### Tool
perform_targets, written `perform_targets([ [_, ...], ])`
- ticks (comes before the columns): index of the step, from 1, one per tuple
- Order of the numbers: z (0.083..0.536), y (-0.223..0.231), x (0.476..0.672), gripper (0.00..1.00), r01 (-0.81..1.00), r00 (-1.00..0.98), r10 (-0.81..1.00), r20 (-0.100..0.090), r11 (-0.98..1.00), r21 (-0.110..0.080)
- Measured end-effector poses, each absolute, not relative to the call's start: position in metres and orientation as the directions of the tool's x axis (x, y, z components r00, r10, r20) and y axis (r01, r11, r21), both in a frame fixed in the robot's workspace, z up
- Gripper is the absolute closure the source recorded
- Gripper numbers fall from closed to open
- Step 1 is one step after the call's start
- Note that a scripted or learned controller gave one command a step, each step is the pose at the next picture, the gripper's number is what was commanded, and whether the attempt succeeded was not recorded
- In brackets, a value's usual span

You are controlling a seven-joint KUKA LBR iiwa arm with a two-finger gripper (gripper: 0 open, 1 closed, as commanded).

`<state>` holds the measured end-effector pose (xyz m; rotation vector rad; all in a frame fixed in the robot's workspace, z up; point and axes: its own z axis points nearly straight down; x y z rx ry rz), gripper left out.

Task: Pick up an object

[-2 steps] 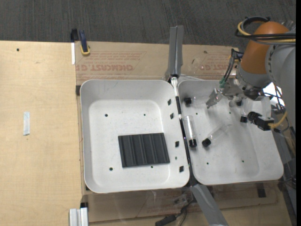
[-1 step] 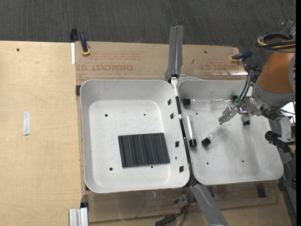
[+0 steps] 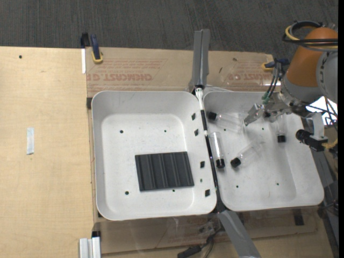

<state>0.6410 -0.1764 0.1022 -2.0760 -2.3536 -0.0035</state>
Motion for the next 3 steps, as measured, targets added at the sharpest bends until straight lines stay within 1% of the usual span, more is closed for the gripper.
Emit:
perform_targets([
  [1,0.117,-0.181,0.551,0.00,0.976,-0.219,0.976,0.000,0.219,-0.001],
  [2,0.112,-0.122,0.542,0.00,0.966,-0.260,0.966,0.001,0.260,-0.002],
  [3,0.118,-0.149,0.604,0.00,0.959,-0.285,0.959,-0.001,0.285,-0.001],
])
